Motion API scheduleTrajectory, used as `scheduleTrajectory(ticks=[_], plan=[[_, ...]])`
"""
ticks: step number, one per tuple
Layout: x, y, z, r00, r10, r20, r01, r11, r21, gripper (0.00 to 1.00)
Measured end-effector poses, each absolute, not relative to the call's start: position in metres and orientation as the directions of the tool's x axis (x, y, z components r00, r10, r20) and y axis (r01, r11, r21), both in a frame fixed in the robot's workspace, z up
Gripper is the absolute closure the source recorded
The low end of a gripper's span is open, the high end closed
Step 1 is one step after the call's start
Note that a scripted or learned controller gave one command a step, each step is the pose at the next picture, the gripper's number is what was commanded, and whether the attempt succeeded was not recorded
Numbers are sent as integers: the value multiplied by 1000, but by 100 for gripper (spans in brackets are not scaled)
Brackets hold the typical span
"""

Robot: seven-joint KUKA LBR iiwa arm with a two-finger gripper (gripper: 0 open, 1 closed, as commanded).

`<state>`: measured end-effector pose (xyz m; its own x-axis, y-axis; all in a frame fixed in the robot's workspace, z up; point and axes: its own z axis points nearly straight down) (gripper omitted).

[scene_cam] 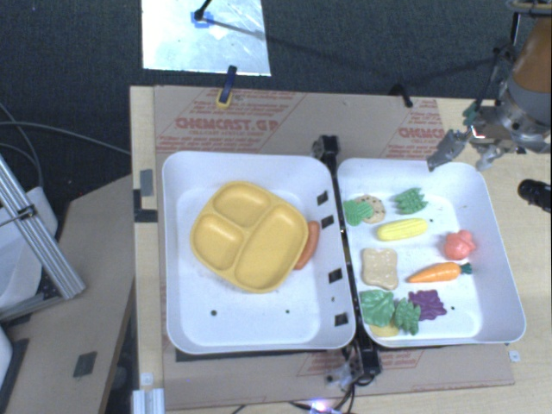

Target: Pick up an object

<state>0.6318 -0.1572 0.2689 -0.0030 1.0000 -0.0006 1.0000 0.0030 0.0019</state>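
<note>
Corn (402, 228) looks light, stiff, slick plastic; I judge a hold across its narrow middle best; my gripper (470, 149) hangs splayed, holding nothing, over the right bin's (498, 257) far rim.

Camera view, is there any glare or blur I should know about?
Camera view: strong glare on the shiny sheet at the top; the white bins look bright but readable; the toy foods, such as the carrot, are fairly sharp; the gripper at the right is slightly soft.
</note>
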Motion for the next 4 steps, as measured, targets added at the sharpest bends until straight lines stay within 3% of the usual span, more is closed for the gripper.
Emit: scheduleTrajectory(ticks=[1,2,3,4], plan=[[553,-207,77,6,1000,1,1000,-5,-7,0],[648,-165,86,-11,1000,0,1000,11,8,0],[646,-168,97,-6,1000,-1,1000,6,7,100],[622,-83,178,-11,1000,3,1000,11,7,100]])
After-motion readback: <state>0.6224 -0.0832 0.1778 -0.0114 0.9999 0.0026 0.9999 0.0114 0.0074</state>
